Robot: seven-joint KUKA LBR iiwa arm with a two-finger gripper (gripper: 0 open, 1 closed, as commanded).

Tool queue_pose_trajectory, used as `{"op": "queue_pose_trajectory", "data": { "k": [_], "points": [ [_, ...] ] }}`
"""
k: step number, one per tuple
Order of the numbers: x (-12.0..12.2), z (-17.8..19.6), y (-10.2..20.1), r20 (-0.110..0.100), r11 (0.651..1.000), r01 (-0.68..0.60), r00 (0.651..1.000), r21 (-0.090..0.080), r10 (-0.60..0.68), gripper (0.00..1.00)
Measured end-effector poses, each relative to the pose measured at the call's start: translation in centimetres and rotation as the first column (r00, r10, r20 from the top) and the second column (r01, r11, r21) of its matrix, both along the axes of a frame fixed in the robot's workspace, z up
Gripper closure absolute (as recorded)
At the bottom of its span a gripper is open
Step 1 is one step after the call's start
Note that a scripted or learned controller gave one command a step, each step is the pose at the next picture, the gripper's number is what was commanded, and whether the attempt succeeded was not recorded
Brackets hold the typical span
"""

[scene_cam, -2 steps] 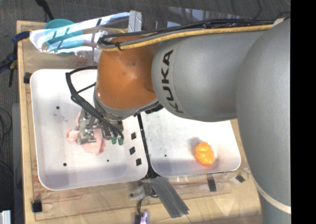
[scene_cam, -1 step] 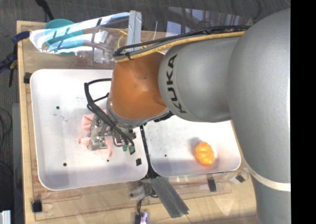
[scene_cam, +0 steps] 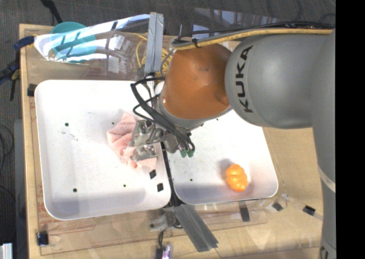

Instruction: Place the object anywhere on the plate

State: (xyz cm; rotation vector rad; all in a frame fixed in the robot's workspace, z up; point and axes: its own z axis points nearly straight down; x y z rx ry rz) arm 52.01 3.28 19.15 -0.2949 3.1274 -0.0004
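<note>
Pink cloth [scene_cam: 122, 138] lies under the gripper [scene_cam: 142, 144], grasp unclear; arm [scene_cam: 274, 81] reads "KUKA".

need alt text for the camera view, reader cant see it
A grey KUKA arm with an orange band reaches in from the right, its gripper low over a pink cloth in the left white bin, near the wall between the bins. An orange object lies in the right bin.
</note>
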Motion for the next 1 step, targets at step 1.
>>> {"op": "queue_pose_trajectory", "data": {
  "k": [1],
  "points": [
    [1.81,-5.42,8.34,-0.003,0.996,-0.087,0.996,0.001,0.087,1.00]
  ]
}}
